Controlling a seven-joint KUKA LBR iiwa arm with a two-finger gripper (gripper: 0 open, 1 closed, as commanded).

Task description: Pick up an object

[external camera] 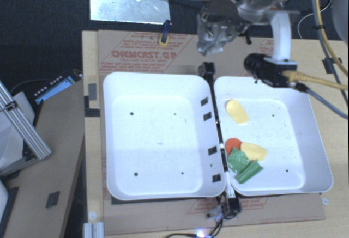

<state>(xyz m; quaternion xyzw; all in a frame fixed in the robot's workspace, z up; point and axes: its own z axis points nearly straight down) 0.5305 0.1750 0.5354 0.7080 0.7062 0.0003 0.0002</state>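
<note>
Up above the far edge of the bins, we see the claw (pixel 215 41), and we cannot tell its state. Nearest it in the right bin (pixel 316 139) lies a pale yellow oval piece (pixel 236 111), its long axis slanting from the far-left toward the near-right, close to the divider.

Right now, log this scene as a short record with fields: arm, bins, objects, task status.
arm: end effector raised above the far edge of the bench, beyond both bins
left bin: white, shallow, nothing seen inside
right bin: holds all the objects
objects: pale yellow piece alone near the divider; red piece, yellow piece, green leafy piece and green stick clustered at the near left
task status: nothing picked yet
</note>
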